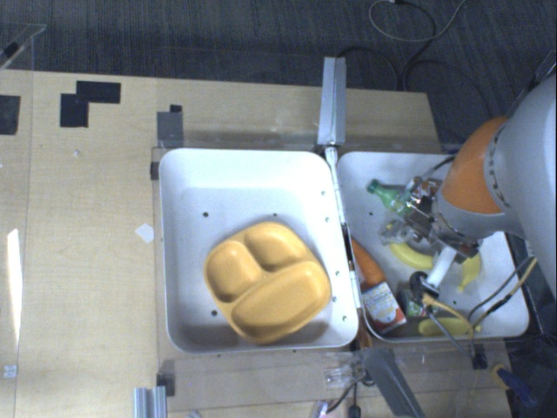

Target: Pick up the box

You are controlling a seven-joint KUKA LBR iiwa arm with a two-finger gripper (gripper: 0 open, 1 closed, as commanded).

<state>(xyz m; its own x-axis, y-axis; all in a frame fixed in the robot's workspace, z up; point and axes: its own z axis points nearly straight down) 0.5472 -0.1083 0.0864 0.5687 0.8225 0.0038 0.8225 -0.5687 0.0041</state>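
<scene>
Over right bin (519, 320): gripper (416, 209) low among clutter.
Can't tell grip state or any hold. No box made out; yellow tray (266, 280) in left bin (183, 233), green bottle (387, 192), bananas (411, 255), orange bottle (376, 287) nr arm.

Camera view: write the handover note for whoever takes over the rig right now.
Gripper: low in the right bin, between a green bottle and bananas; no item seen in its grasp.
Things: an orange bottle lies along that bin's left wall; a yellow tray sits in the left bin. I cannot tell which item is the box.
Done: nothing lifted.
Left: identify the box, grasp it, lift it.
</scene>
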